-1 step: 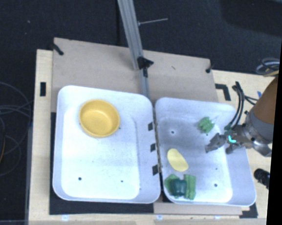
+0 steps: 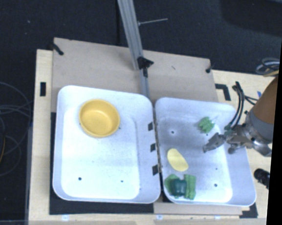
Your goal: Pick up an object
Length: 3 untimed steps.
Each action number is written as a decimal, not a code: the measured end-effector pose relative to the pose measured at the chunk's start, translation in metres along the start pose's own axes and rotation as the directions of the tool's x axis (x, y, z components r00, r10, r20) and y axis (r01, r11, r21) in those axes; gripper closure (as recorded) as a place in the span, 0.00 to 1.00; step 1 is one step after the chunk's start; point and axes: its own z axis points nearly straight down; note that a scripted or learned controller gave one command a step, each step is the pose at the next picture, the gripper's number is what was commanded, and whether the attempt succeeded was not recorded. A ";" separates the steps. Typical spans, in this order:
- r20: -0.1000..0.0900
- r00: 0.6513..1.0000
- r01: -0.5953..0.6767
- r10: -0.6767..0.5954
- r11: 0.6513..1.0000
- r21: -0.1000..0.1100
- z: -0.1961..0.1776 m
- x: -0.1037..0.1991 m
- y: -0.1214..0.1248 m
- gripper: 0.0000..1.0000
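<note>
Our tool (image 2: 220, 142) hangs over the right bin (image 2: 232, 191) near its right edge — whether it is spread or pressed together we cannot tell — so we should centre over the small green piece (image 2: 206, 124) just beside it before descending squarely.

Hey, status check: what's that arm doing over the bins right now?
Gripper over the right bin, nothing seen between its fingers. Small green piece just beside it, not picked. Yellow piece and dark green items lie nearer the front. Yellow bowl in left bin.
</note>
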 end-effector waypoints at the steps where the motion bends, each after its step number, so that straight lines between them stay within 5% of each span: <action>1: 0.000 1.000 -0.001 0.001 1.000 0.004 0.044 -0.006 -0.002 0.00; 2: 0.000 1.000 0.000 0.000 1.000 0.005 0.096 -0.006 -0.003 0.00; 3: 0.000 1.000 -0.001 0.001 1.000 -0.001 0.083 -0.007 -0.002 1.00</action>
